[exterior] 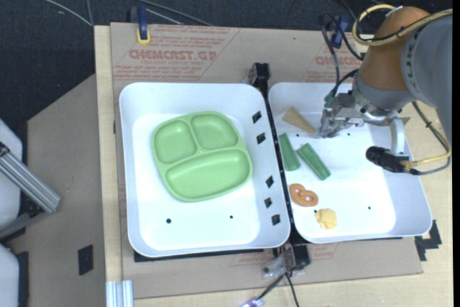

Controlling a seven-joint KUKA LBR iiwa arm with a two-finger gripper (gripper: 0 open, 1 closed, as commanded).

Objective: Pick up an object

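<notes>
a: why is the gripper point(332, 127) low in the right bin point(402, 223)?

b: likely lining up on the tan wedge point(297, 119), which lies just beside it toward the divider. nothing is visibly gripped; whether the jaws are released or clenched, i cannot tell.

a: other candidates?

b: two green sticks point(303, 157) lie below the wedge, with a pretzel point(302, 195) and a yellow lump point(325, 218) further below. the green divided plate point(201, 154) sits in the left bin point(144, 226).

a: and the arm point(402, 54)?

b: bent steeply down above-right of the wedge, wrist pointing into the bin.
</notes>
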